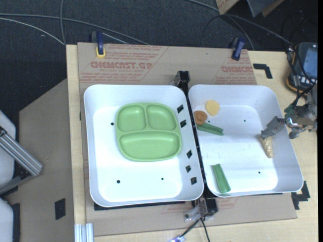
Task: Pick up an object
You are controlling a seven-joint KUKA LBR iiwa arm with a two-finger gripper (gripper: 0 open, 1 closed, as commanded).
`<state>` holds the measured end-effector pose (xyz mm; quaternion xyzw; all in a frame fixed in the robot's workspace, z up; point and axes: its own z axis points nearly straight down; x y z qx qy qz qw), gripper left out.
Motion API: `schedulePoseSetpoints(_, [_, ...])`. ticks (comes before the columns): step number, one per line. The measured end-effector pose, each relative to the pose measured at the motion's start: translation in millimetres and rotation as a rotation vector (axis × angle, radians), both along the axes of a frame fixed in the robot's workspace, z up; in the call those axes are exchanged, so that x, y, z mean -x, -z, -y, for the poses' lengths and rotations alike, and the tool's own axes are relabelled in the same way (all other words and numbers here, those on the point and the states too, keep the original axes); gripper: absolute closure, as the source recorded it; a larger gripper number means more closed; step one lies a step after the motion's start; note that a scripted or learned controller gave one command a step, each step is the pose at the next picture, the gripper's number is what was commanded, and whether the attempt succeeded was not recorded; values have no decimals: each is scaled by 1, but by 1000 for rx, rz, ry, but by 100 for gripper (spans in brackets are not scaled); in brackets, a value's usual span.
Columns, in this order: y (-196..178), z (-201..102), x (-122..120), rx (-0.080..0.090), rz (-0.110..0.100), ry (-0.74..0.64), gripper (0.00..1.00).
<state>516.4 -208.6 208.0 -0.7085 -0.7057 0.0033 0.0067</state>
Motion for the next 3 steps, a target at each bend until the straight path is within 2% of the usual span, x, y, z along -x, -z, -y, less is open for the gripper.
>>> schedulePoseSetpoints(1, [-7,-1,-3,4,13,-4,0])
schedulePoseSetpoints(3, [80,-6,-9,2,9,-4,0])
